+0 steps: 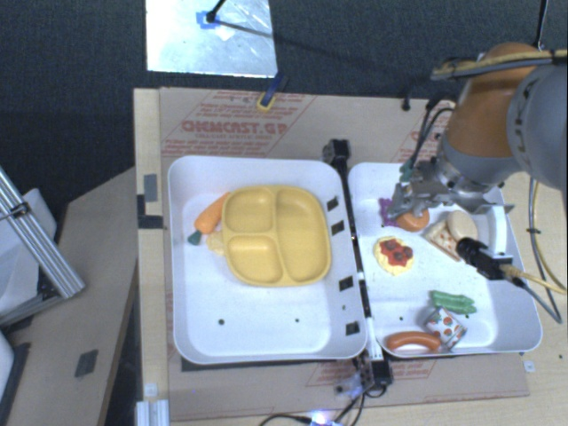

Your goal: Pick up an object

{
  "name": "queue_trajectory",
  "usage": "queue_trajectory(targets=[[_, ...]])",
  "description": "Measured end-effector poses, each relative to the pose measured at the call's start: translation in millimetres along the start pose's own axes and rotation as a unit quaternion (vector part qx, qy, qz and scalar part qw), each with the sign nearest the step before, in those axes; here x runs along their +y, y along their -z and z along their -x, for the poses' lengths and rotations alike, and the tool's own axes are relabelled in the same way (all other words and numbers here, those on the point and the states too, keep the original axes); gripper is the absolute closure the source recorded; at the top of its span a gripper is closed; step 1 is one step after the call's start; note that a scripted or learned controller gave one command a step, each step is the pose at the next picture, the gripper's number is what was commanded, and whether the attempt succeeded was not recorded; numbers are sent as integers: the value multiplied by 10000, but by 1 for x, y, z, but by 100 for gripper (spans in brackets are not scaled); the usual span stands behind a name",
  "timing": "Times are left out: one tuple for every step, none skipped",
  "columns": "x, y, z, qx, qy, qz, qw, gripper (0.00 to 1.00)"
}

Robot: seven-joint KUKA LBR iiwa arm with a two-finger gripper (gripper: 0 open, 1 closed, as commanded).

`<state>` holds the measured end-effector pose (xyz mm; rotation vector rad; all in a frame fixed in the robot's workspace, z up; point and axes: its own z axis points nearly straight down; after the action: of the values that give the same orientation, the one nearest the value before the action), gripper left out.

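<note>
Looking down on the right bin (524, 327), I take the small orange piece (414, 221) near its back left part as the likely target, since the end effector (410, 204) sits right on top of it. A purple scrap (388, 209) lies touching or just beside that piece on its left. I cannot tell whether the end effector is released or clenched; it is too small and blurred against the toys, so I will not claim a grasp. As I judge it, the task is at the reach or closing stage: the arm (497, 114) is down at the object, nothing looks lifted, and the pick itself is not yet done.

Around it in the same bin lie a round pizza toy (395, 255) just in front, a pale bread slice (453, 231) to the right, a green bean pod (453, 302), a patterned carton (446, 326) and a sausage (411, 342) near the front edge.

The left bin (266, 335) holds a yellow divided plate (268, 235) with a carrot (209, 215) against its left side. Both bins rest on the surface (231, 122).
</note>
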<state>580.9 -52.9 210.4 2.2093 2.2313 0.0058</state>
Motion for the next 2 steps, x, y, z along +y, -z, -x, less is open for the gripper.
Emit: queue_trajectory(targets=[[26,10,-36,1,-5,3,10000,100],[65,24,-75,2,-4,12,10000,100]])
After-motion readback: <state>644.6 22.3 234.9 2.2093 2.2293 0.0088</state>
